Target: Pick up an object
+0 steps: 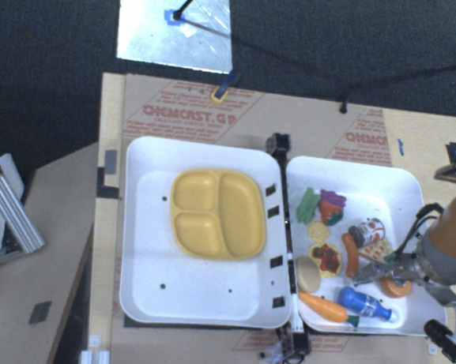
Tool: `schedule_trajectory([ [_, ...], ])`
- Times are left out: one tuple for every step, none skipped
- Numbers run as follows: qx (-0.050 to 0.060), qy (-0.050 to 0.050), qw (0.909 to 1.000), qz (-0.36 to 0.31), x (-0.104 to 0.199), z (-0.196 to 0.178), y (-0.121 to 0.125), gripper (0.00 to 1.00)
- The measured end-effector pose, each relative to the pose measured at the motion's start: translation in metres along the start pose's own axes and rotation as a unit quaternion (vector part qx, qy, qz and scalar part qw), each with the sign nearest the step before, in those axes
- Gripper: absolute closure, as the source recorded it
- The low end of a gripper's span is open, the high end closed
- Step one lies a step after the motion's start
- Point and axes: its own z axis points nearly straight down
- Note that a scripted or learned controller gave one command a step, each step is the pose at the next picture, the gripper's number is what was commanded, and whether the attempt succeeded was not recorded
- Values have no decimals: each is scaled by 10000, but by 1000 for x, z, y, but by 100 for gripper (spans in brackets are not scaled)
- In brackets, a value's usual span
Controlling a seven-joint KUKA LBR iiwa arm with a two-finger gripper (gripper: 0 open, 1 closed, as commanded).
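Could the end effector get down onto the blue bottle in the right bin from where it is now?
Probably yes. The blue bottle lies on its side with nothing over it, close below the end effector. The carrot lies near its left end and may crowd a grasp.

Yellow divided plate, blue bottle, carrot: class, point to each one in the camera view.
yellow divided plate point(186, 188): camera view, on its upper left compartment.
blue bottle point(362, 303): camera view, on the middle of its body.
carrot point(325, 308): camera view, on its orange body.

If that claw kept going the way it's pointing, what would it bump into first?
Likely the sausage: the gripper points left across the right bin, and that lies just ahead, though depth is hard to judge.
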Motion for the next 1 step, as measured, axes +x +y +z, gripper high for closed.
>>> schedule_trajectory([
  [-85, -117, 9999, 26, -8, -13, 2, 100],
])
